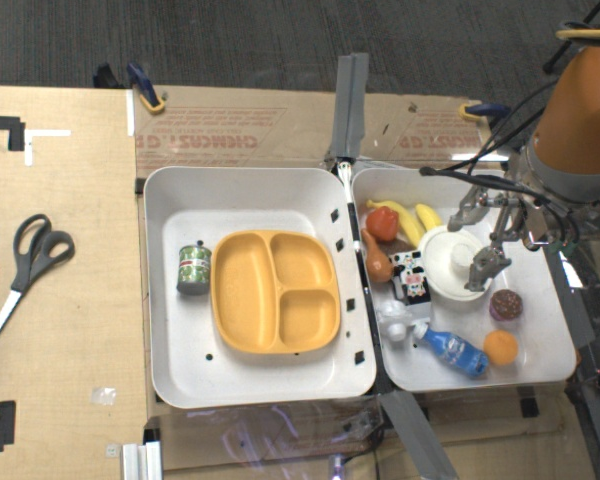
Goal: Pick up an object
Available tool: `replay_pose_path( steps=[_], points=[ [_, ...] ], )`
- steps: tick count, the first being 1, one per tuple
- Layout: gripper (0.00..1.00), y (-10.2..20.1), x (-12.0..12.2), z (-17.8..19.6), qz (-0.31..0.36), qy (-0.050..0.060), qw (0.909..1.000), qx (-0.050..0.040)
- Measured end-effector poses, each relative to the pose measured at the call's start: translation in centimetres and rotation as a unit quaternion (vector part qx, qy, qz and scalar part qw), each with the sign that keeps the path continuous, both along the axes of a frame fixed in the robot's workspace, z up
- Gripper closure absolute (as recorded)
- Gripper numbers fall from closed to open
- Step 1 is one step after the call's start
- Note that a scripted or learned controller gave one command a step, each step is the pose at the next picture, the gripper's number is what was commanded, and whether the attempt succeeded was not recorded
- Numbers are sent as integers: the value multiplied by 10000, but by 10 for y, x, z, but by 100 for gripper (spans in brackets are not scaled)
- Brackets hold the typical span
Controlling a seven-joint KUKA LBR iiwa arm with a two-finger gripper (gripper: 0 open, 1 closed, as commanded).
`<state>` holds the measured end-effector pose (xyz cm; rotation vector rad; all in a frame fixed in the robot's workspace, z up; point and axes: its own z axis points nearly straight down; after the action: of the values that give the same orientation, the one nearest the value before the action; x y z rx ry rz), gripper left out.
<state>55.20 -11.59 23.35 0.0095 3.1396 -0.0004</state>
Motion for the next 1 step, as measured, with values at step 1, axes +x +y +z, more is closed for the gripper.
replay_pose_path(
  steps=[1],
  points=[
    [0, 13, 48, -116, -1040, -96, 9945, -3]
  ],
)
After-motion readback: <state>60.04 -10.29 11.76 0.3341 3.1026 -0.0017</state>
